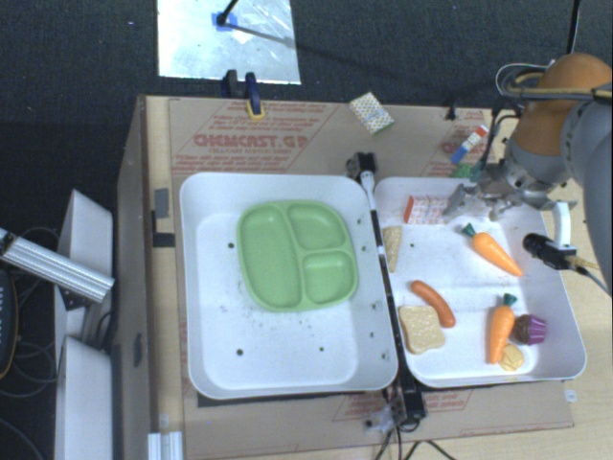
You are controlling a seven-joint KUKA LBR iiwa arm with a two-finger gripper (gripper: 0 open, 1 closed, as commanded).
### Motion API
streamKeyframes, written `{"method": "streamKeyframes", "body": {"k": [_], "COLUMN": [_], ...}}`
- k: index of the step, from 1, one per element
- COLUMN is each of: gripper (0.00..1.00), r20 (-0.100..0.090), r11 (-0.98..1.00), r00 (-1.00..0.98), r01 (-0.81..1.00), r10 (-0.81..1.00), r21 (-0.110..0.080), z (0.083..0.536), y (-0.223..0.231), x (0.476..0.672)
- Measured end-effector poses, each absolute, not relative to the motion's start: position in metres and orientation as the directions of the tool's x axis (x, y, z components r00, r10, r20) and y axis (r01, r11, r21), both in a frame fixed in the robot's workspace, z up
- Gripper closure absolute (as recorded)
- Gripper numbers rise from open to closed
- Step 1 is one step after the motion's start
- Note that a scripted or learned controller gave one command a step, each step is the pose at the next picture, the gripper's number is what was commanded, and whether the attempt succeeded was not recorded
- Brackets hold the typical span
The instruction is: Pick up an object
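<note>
The two white bins (287,372) look like smooth, faintly glossy plastic. The green divided plate (297,255) seems matt plastic. Beyond it, the counter (287,137) is printed brown cardboard, perhaps, with a shiny foil sheet (230,27) further back.

Dark carpet floor (57,65), brown bench board (287,132), shiny metal sheet (228,27) behind
</note>
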State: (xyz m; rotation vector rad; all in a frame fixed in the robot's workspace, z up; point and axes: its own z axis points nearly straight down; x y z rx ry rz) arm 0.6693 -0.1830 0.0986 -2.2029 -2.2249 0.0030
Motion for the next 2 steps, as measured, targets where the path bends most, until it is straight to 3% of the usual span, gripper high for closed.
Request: {"method": "streamKeyframes", "body": {"k": [2], "gripper": [0.0], "r20": [-0.003], "r11": [0.004], "r00": [-0.004], "r01": [1.0], "r10": [1.0], "r21": [-0.007], "z": [0.0867], "y": [-0.1939], "x": [0.6675]}}
